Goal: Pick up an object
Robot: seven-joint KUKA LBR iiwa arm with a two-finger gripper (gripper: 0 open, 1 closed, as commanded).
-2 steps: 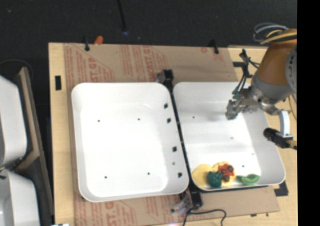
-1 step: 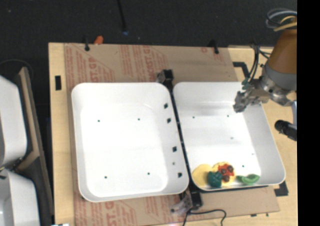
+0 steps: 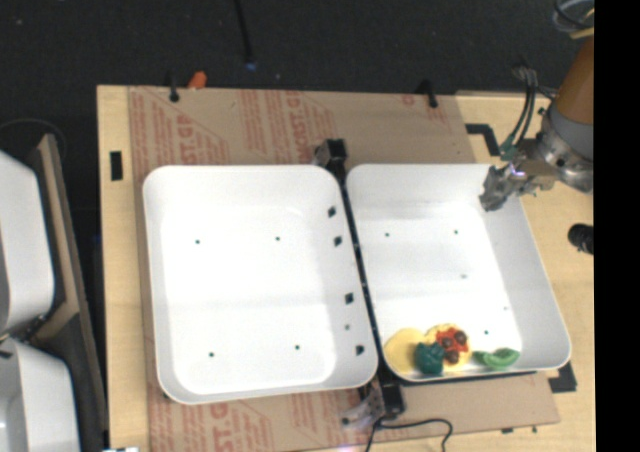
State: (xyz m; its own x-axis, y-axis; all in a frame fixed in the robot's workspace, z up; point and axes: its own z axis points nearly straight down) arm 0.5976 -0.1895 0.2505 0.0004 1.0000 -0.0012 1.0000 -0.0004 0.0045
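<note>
1. Your tool (image 3: 494, 194) hangs over the right bin's (image 3: 420, 270) far right rim.
2. You cannot tell its grip state; it looks too small and blurred.
3. The toys (image 3: 448, 348) lie well below the tool, at the bin's near edge.

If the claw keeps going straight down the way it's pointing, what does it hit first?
Most likely the bare white floor of the right bin, near its far right corner below the claw. The pile of small objects sits at the near edge, off that line. Depth is uncertain.

Arm (image 3: 572, 130) cut off at right edge; end effector (image 3: 497, 190) finger state too small to tell.
</note>
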